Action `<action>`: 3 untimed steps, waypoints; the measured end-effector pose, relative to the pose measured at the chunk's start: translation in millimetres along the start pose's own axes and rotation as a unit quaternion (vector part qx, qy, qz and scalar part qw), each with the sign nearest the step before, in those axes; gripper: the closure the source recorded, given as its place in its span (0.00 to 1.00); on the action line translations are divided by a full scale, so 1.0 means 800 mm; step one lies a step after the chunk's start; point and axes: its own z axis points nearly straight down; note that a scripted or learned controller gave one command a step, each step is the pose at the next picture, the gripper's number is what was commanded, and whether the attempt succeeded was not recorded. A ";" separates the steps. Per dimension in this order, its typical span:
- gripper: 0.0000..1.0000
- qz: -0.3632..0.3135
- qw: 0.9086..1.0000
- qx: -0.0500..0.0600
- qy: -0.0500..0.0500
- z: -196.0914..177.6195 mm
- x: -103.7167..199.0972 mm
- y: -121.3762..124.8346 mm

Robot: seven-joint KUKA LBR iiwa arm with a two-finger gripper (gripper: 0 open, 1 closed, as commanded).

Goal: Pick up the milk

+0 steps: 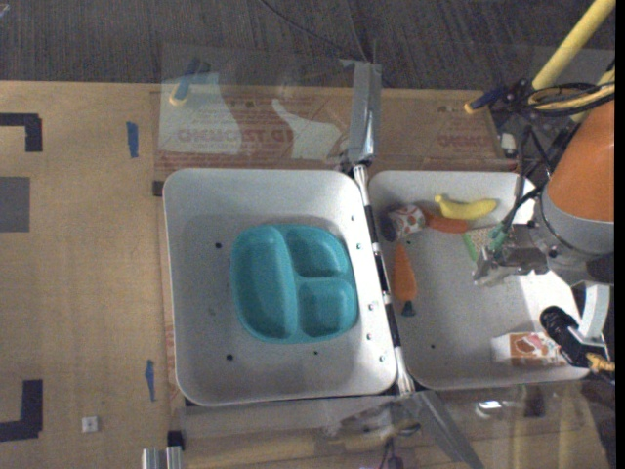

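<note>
I see the milk (530,347) lying on its side near the front right corner of the right bin (444,360). The hand (495,270) hangs over that bin's middle, well apart from the carton; I cannot tell how it is set. Toward the bin's back lie a banana (466,206), a red piece (447,224) and a small cup (405,221), with a carrot (403,275) by the divider. The left bin (195,262) holds a teal divided plate (293,281).
</note>
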 end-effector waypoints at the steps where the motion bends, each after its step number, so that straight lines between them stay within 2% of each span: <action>1: 0.00 0.000 1.000 0.000 0.000 0.000 0.001 0.000; 2: 0.00 -0.038 0.999 0.002 0.001 0.052 -0.114 -0.022; 3: 0.00 -0.068 0.998 0.000 0.000 0.012 -0.084 -0.020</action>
